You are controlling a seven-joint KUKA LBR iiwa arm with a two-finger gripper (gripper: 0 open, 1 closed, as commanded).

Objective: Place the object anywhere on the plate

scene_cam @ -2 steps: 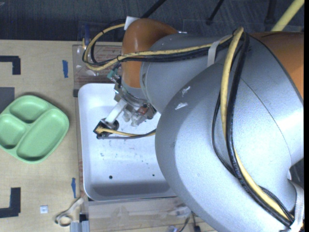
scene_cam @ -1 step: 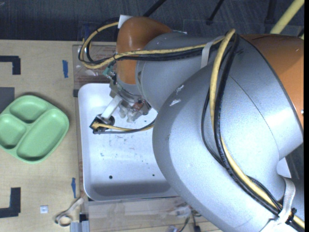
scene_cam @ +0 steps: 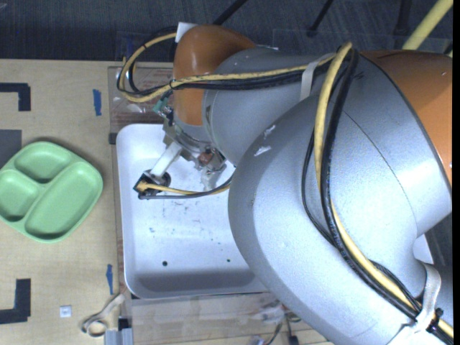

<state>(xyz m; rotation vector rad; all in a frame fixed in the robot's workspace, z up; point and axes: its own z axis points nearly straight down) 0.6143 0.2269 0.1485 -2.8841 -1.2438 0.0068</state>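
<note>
The green plate (scene_cam: 49, 190), with three compartments, lies on the wooden bench at the far left, outside the white bin (scene_cam: 131, 214). My gripper (scene_cam: 204, 161) hangs under the orange-banded wrist over the bin's far part, low near the floor. It is well to the right of the plate. A small reddish-brown bit (scene_cam: 208, 157) shows right at the gripper; I cannot tell whether it is a held object or part of the hand. The arm's own bulk hides the rest of the gripper.
My grey arm (scene_cam: 338, 192) covers the whole right half of the view and the bin's right side. The bin floor (scene_cam: 180, 236) shows scuffs and a few dark specks. Blue tape (scene_cam: 96, 102) and black marks (scene_cam: 16, 96) sit on the bench.
</note>
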